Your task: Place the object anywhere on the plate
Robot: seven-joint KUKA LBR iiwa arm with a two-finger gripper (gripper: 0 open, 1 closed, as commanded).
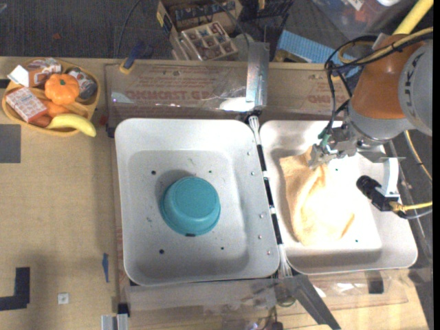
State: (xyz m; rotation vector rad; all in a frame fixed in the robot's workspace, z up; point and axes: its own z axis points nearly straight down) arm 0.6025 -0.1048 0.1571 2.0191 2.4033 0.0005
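Yellow cloth [317,205] in right bin [395,253], fingers [323,150] pinching its 12 o'clock edge for lift; teal plate [191,205] waits at 9 o'clock.

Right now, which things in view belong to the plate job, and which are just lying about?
Job:
- yellow cloth, in the right bin
- teal plate, upside down in the left bin
- gripper, at the cloth's upper corner

Lying about:
- bowl of toy food, with banana and pumpkin
- cardboard strip behind the bins
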